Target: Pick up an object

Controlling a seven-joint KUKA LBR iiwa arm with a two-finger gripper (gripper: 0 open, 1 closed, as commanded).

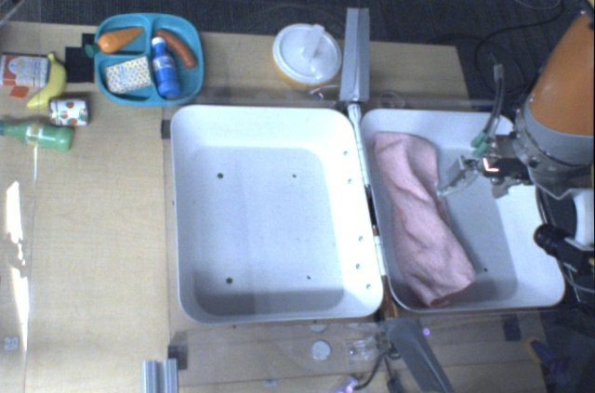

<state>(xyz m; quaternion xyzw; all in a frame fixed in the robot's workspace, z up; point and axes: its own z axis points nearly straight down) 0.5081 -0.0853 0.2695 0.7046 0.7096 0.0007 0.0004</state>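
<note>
While the claw [458,177] hovers beside the pink towel [418,219] in the right bin [530,280], I cannot tell its state; closing too shallowly could pinch only loose cloth, which slips.

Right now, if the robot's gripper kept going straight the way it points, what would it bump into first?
Most likely the pink towel. The gripper points toward the left side of the right bin, where the rolled-up towel lies just beyond its tip. How high the gripper hangs above the towel is hard to judge from this slanted view.
</note>
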